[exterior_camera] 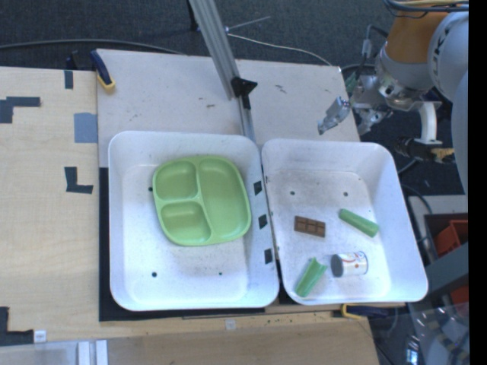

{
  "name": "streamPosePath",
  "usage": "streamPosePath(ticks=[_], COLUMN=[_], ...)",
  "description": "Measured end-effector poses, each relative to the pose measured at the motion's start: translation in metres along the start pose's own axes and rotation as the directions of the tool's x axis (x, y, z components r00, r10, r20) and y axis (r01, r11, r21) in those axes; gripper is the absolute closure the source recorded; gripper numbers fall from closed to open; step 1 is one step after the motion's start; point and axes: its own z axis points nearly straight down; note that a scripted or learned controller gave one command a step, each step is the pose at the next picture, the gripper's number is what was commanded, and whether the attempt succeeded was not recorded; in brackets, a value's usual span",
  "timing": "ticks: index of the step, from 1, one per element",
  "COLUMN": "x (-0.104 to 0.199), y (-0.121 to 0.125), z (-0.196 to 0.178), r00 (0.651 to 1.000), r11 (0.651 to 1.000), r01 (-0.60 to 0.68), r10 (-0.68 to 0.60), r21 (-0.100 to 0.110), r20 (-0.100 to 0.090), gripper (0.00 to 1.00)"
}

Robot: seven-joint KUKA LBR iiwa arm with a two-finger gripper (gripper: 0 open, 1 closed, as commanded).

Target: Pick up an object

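The metal gripper (335, 118) hangs beyond the right white bin's (396, 204) far rim, its grip state indiscernible, holding nothing visible.

A single fixed camera looks down on the bench from above at a slant, far enough off to take in both shallow white plastic bins whole, the left bin (122, 226) and the right bin (396, 211) lying side by side across the middle and lower frame. The pale wooden bench top (38, 204) fills the left edge, dark floor runs along the top, and the grey arm with its orange band (434, 6) enters at the upper right corner.
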Motion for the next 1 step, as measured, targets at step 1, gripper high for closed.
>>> streamPosePath(ticks=[1], x=[-0.0002], y=[-0.0001], z=[0.0], r00=[1.0], r11=[1.0], r01=[0.0], r10=[0.0], r21=[0.0], r20=[0.001], gripper=[0.0])
